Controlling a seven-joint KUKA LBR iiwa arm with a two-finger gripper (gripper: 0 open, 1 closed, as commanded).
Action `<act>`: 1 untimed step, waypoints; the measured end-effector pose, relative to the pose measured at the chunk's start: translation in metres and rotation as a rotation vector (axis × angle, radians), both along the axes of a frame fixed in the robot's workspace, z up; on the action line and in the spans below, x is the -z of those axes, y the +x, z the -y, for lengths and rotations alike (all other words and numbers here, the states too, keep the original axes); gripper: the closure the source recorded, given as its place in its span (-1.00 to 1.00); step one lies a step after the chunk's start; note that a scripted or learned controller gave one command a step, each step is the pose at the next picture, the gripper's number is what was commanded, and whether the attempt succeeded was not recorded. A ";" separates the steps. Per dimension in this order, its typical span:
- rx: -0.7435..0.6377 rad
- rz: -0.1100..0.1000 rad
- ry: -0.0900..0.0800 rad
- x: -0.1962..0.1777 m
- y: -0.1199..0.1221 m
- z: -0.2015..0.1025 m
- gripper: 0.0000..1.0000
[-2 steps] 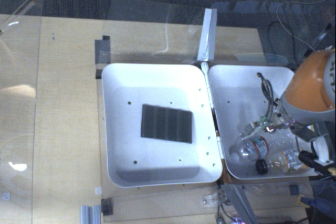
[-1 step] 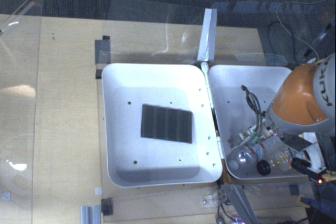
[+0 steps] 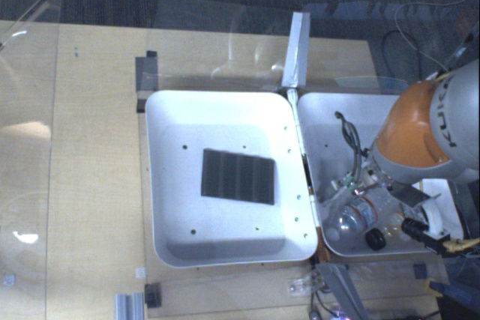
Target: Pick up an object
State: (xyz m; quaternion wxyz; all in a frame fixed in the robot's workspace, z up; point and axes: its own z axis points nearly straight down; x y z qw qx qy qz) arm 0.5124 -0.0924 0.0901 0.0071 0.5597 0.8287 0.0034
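Observation:
A clear plastic bottle [image 3: 351, 221] lies on its side near the front wall of the right bin [image 3: 330, 124], with a black cap [image 3: 375, 238] at its right end. My gripper [image 3: 351, 186] is low in this bin, just above and behind the bottle, with the grey and orange arm reaching in from the right. Wires and small coloured parts crowd the gripper tip, so its grasp on anything is hidden. A dark ribbed rectangular mat [image 3: 238, 176] lies flat in the middle of the left bin [image 3: 172, 124].
A thin black cable [image 3: 346, 130] curls across the floor of the right bin behind the gripper. A metal divider strip [image 3: 296, 49] rises at the back between the two bins. The wooden bench [image 3: 75, 161] stretches to the left.

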 end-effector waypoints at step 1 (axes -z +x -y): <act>0.177 -0.003 0.004 0.001 0.039 0.002 -1.00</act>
